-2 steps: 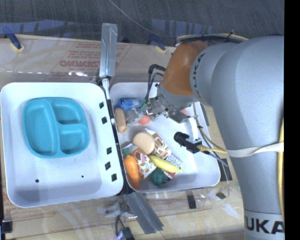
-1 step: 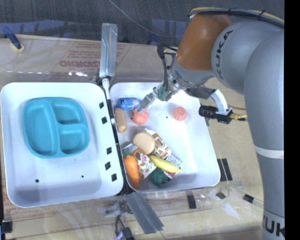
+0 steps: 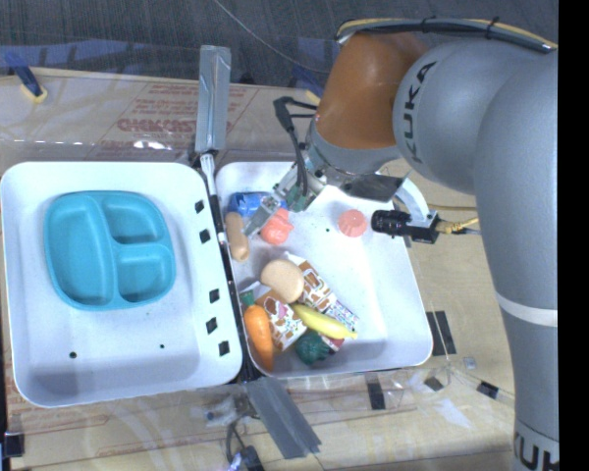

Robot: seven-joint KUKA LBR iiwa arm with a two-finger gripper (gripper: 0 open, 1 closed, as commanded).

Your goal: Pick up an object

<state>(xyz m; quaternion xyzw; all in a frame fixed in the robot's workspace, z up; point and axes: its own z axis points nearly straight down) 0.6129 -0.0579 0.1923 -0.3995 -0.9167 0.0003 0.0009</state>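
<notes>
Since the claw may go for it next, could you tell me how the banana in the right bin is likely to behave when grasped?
The banana looks like smooth toy plastic, so probably stiff, light and a little slippery. It lies on top of a carton and a green item, so a push would likely slide or tip it off.

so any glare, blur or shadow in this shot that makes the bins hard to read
Camera view: lighting is even and soft; the moulded turquoise divided tray throws almost no shadow in the left white bin. The clear plastic sheet over the bench catches faint glare. The small toys under the two-finger gripper look slightly soft, so fine detail is lost.
</notes>
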